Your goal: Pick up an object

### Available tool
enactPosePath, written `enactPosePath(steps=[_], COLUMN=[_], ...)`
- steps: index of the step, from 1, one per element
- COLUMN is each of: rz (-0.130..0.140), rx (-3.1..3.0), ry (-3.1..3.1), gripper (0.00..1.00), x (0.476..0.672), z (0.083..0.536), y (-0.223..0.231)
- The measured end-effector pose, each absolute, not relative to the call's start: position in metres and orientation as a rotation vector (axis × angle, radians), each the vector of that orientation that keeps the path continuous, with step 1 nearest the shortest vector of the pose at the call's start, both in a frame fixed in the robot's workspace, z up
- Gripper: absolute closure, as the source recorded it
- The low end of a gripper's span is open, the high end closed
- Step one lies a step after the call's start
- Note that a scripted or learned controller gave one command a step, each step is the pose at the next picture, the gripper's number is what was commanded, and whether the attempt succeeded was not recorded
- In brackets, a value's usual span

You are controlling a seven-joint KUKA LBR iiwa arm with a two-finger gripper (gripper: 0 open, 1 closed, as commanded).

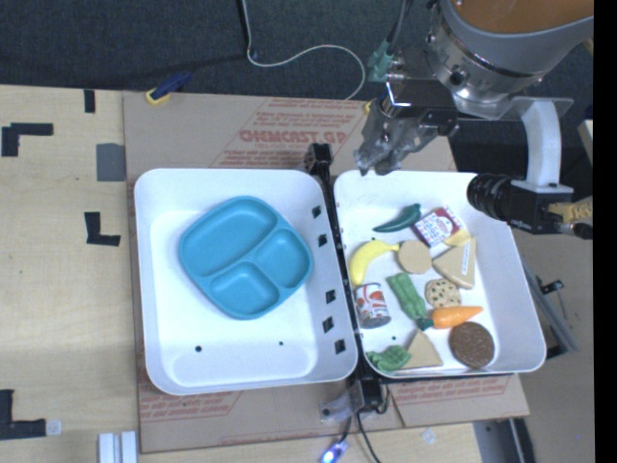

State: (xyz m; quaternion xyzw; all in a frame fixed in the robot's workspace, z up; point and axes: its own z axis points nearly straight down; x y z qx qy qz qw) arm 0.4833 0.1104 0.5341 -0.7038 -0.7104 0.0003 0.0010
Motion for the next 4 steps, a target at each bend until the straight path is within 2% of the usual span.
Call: enactPosePath(steps=[2, 3, 4], rz=[0.001, 0.001, 0.013], rx=[-2.216, -2.211, -2.227], ry=[-2.225, -2.229, -2.212], gripper=[1.00, 1.00, 1.00], x=[0.483, 0.483, 0.484], z=[0.534, 0.534, 0.478], y=[0.167, 0.236, 0.153])
